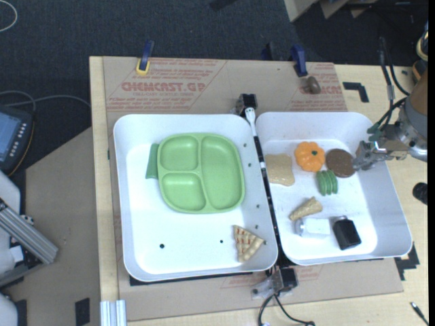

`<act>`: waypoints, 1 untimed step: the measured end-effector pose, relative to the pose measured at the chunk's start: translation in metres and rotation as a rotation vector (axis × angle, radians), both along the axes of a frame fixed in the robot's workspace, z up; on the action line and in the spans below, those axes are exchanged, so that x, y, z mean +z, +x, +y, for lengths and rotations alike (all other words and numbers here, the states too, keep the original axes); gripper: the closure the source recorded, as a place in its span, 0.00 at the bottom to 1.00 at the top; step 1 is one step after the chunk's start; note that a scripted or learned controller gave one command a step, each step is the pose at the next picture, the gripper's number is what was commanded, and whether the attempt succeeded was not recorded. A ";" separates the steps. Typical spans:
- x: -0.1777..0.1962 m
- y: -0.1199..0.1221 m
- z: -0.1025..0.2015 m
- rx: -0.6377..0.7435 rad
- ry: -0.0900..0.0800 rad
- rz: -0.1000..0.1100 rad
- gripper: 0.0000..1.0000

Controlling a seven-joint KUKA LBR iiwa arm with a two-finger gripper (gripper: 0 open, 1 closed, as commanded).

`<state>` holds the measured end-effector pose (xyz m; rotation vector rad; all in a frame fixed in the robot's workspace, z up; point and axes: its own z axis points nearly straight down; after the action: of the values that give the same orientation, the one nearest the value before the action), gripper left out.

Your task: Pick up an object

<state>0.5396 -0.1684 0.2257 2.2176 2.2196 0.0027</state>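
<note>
Several small objects crowd the right bin (387, 202), and you have the hand (369, 156) at that bin's far right edge, just beside a brown disc (339, 162). That disc looks the likeliest target: it lies between a toy pumpkin (310, 156) and the hand, with a green ribbed piece (327, 182) just below it. Whether the fingers are spread or pressed together you cannot tell from this view; nothing shows between them.

Your risk, judged from here, is a miss: the disc lies flat and low, so fingers closing over it may slide off, or nudge it into the pumpkin. The bin wall beside the hand could also catch a finger on descent.

Further off lie a beige slab (279, 169), a cone-shaped piece (305, 208), a white item (314, 228) and a black block (346, 233). Across in the left bin (132, 182), a green divided plate (201, 172) and a pizza slice (247, 242) rest on the bench (102, 87).
</note>
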 end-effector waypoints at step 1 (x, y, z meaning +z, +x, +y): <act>0.008 0.048 0.036 0.005 0.001 -0.002 1.00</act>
<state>0.5875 -0.1320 0.2336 2.2117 2.2241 0.0054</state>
